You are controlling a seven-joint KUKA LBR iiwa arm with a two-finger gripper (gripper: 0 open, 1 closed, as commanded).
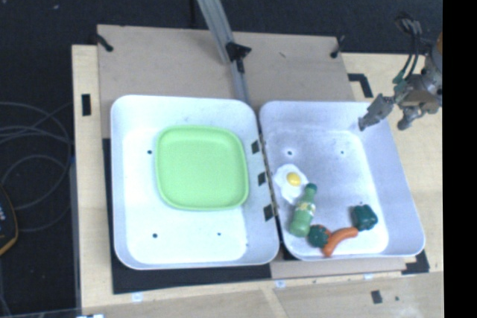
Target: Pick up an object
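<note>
My gripper point(389, 115) hangs at the far right, over the back right rim of the right bin point(335, 138). Its two fingers are spread apart with nothing between them. Low in that bin lie a toy fried egg point(290, 179), a green bottle point(303, 211), a dark green piece point(318, 236), an orange carrot point(339, 239) and a dark green block point(364, 217). All of them sit well below and to the left of the gripper.
The left bin point(134, 160) holds a light green square plate point(201, 167). A grey pole point(211, 0) slants up from the bench behind the bins. The tan bench top point(291, 71) runs behind both bins.
</note>
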